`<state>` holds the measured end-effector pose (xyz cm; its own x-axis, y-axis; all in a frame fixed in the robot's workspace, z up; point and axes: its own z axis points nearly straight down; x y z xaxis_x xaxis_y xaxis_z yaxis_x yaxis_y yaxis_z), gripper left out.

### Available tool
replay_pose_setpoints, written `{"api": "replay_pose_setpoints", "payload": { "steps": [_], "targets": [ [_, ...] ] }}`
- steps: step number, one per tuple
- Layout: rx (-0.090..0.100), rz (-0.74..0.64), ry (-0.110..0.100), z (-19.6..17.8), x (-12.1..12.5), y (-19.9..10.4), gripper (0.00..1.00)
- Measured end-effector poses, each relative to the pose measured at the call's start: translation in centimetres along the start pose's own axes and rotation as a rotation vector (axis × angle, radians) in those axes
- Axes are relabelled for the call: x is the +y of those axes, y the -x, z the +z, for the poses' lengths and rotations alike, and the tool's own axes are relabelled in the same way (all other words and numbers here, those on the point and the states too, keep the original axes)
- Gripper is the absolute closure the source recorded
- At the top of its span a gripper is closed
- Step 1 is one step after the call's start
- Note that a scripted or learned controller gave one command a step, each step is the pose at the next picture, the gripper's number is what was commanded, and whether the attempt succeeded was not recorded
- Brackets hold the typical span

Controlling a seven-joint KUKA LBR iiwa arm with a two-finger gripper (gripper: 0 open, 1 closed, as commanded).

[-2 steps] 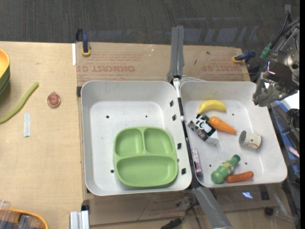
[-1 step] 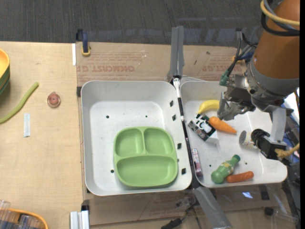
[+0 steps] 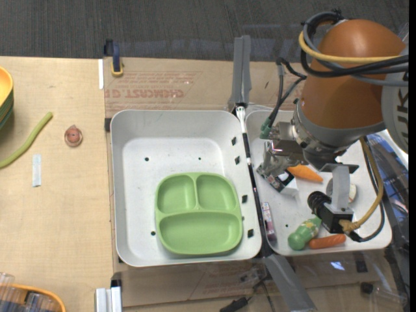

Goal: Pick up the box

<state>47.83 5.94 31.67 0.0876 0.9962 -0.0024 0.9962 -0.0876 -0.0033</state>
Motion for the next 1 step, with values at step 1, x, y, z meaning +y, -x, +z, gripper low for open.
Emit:
{"api": "replay_pose_setpoints", "payload": {
  "steps": [1],
  "targets": [
    [0.000, -0.191, -0.001, 4.23, -0.68, -7.12, 1.00]
  ]
}}
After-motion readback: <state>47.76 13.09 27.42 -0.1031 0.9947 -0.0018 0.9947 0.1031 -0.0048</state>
